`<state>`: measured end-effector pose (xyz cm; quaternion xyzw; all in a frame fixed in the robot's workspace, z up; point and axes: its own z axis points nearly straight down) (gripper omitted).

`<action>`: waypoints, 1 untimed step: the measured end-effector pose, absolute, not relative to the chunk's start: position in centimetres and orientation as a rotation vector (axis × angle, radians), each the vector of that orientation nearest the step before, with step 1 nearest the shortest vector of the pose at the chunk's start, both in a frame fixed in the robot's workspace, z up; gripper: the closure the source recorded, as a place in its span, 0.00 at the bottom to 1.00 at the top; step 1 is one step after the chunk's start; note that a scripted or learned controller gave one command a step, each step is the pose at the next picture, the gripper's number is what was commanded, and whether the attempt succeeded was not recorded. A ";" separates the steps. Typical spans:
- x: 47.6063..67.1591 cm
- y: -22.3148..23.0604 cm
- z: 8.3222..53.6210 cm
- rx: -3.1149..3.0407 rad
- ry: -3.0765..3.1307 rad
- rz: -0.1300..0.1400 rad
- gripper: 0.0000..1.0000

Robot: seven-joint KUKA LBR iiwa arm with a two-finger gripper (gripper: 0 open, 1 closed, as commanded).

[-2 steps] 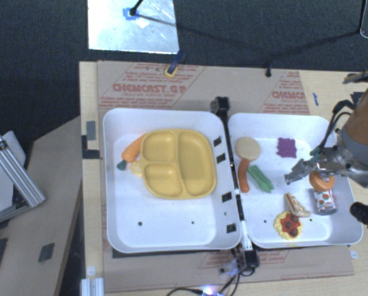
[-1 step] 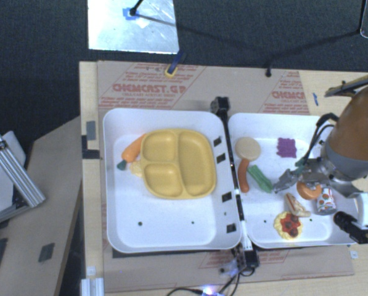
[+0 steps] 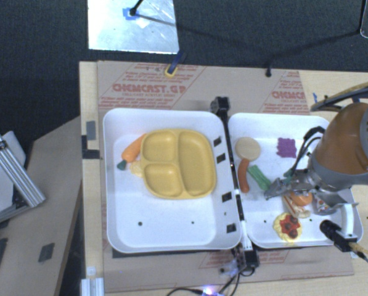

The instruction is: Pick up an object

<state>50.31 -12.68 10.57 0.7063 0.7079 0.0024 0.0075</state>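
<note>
The jaws (image 3: 290, 194) sit low in the right bin (image 3: 267, 125), over a cluster of small food toys; whether they are wide or closed cannot be told, since the wrist covers them. An orange piece (image 3: 301, 198) lies directly at the jaws, touching or just under them — nothing is visibly held. A yellow-and-red piece (image 3: 288, 226) lies just in front of the jaws, toward the bin's near wall.

Further right-bin contents, one of each: green piece (image 3: 258, 177), orange sausage (image 3: 243, 176), beige disc (image 3: 248, 147), purple piece (image 3: 286, 147).

The left bin (image 3: 171, 236) holds one yellow three-compartment tray (image 3: 174, 163) and one carrot (image 3: 132, 148) touching the tray's left edge.

The board (image 3: 147, 85) under both bins — lying on the desk (image 3: 54, 165) — reads "CHEMCAST GP" in red, printed at least twice.
</note>
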 end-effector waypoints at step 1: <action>50.6 -12.7 8.9 2.218 2.220 0.006 0.00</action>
